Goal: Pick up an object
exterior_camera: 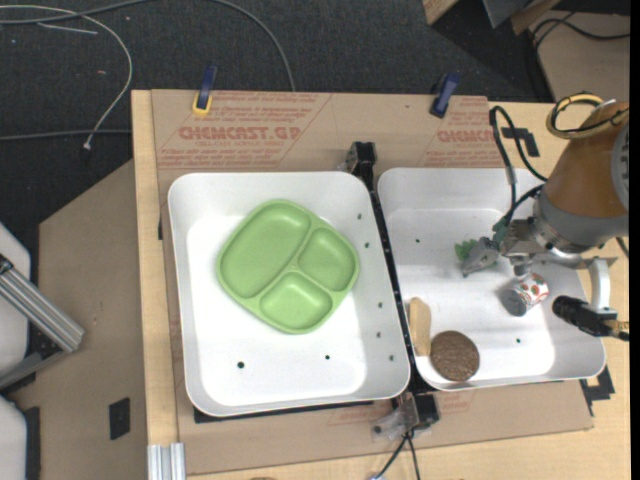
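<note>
My gripper (503,247) hangs low over the right bin (440,203), under the arm's orange band (588,173). Its tip is right beside a small green object (469,254) that lies on the bin floor to its left; whether they touch is unclear. A small grey, red and white object (524,295) lies just below the gripper. A brown round disc (455,355) sits at the bin's front edge. A tan stick (420,325) lies against the bin's left wall.
The left bin (200,348) holds a green divided plate (288,265). A black clamp (361,157) sits between the bins at the back. Black cables (510,158) run along the arm over the right bin's back corner.
</note>
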`<state>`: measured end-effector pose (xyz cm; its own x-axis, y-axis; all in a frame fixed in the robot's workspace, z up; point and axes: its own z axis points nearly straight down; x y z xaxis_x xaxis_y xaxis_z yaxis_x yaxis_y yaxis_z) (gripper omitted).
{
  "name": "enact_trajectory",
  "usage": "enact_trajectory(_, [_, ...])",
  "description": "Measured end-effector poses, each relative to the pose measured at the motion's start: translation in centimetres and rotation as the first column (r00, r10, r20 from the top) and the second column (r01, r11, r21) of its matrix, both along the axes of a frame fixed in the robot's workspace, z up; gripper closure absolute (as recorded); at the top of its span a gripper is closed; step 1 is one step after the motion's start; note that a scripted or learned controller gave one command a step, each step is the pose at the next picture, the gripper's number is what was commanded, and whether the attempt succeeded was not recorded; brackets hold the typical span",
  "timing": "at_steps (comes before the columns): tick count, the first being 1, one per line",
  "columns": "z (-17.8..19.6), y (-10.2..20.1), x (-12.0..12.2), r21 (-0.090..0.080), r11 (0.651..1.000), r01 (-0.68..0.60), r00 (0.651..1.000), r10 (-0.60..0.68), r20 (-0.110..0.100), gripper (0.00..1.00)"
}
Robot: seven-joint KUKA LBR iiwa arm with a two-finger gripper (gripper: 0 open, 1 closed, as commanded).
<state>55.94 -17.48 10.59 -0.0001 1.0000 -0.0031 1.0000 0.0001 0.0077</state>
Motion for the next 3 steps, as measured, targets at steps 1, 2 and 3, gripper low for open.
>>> enact_trajectory(1, [0.7,0.1,-0.1,0.003,1.0,0.001,1.0,-0.001,-0.004,1.0])
enact_trajectory(2, [5.0,0.1,-0.2,0.002,1.0,0.0,1.0,0.0,-0.003,1.0])
enact_trajectory(3, [11.3,-0.3,0.3,0.001,1.0,-0.001,1.0,0.001,-0.001,1.0])
